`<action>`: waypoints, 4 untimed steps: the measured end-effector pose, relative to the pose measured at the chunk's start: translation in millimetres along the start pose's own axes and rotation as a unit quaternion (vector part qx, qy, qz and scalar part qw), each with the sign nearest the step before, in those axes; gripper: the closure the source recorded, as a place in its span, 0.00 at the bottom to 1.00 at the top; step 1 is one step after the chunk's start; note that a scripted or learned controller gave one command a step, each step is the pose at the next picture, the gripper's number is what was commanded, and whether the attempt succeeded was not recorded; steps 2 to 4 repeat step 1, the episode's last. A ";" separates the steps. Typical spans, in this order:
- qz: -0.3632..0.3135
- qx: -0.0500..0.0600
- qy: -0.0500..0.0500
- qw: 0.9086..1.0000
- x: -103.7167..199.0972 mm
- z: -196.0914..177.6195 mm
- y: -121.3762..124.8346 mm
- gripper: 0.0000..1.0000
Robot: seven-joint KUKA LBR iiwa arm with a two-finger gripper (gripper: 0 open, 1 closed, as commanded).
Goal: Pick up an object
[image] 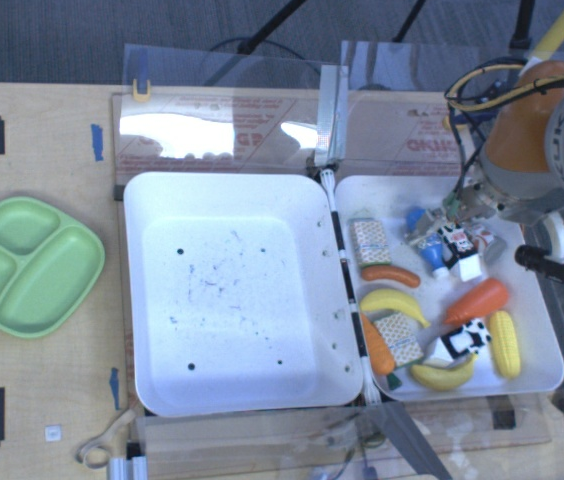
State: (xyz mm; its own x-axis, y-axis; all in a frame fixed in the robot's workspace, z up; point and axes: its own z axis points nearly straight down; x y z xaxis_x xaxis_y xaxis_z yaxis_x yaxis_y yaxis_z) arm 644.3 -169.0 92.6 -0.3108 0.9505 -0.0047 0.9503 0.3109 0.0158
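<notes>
Progress: nothing is seen lifted; the pick is judged not yet done
Arm (527,133): reached in from the upper right, wrist lowered over the right bin (542,368)
Gripper (454,230): set among small toys near a blue piece (432,253); jaw state cannot be told
Objects: banana (394,303), carrot (477,298), corn (504,343) left lying in the bin's lower half

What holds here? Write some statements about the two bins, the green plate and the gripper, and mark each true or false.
1. The toy food lies in the right bin. True.
2. The green plate sits inside the left bin. False: it rests on the bench, left of both bins.
3. The gripper hangs over the right bin's far part. True.
4. The corn cob lies in the left bin. False: it is in the right bin, near its right wall.
</notes>
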 end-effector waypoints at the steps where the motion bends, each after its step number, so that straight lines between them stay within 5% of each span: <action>1: 0.054 0.007 0.001 0.999 -24.7 -124.6 5.6 1.00; 4: 0.054 0.007 0.001 0.999 -24.7 -124.6 5.6 1.00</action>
